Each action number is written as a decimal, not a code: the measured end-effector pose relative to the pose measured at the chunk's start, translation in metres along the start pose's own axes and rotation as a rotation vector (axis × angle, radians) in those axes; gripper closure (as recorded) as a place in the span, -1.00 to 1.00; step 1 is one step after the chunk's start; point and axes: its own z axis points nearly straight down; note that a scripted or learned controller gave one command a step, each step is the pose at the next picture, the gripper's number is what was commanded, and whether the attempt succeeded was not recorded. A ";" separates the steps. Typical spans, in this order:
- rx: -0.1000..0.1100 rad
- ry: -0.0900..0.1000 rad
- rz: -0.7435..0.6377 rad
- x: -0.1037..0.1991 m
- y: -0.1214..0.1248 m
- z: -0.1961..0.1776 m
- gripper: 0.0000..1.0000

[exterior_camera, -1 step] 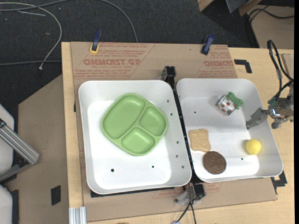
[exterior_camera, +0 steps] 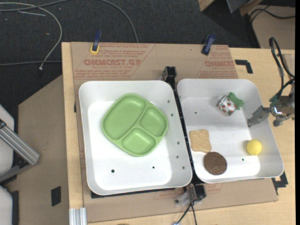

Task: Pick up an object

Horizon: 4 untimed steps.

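The end effector (exterior_camera: pixel 260 115) hangs at the right rim of the right bin (exterior_camera: pixel 206 86), a grey wedge-shaped tip pointing leftward into it; whether its fingers are apart or together cannot be told from this angle, and nothing shows between them, so the pick appears not yet begun. All that remains of the task is still ahead: choosing a piece, coming down on it, closing and lifting. Closest to the end effector, just ahead and slightly above it in the view, lies a small strawberry toy (exterior_camera: pixel 228 104), white and red-speckled with a green leafy cap, lumpy in outline. Just below the end effector sits a yellow ball (exterior_camera: pixel 254 147), smooth and round, likely to roll if nudged. Farther off, toward the bin's lower left, a dark brown disc (exterior_camera: pixel 215 163) lies flat like a cookie, matte and grainy, touching or nearly touching a pale tan toast-shaped slab (exterior_camera: pixel 200 140) with a rough surface. Well away, across the divide, the left bin (exterior_camera: pixel 91 172) holds a light green divided plate (exterior_camera: pixel 135 124), glossy plastic with three rounded compartments. Both bins are shallow white plastic with rounded corners, resting on a cardboard sheet (exterior_camera: pixel 117 60) over the pale wooden tabletop (exterior_camera: pixel 42 139).
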 end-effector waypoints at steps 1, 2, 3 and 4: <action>0.005 0.003 0.000 0.007 0.000 0.060 -1.00; 0.004 0.003 0.000 0.015 -0.001 0.105 -1.00; 0.004 0.002 0.000 0.015 -0.001 0.142 -1.00; -0.001 0.001 0.000 0.015 0.000 0.129 1.00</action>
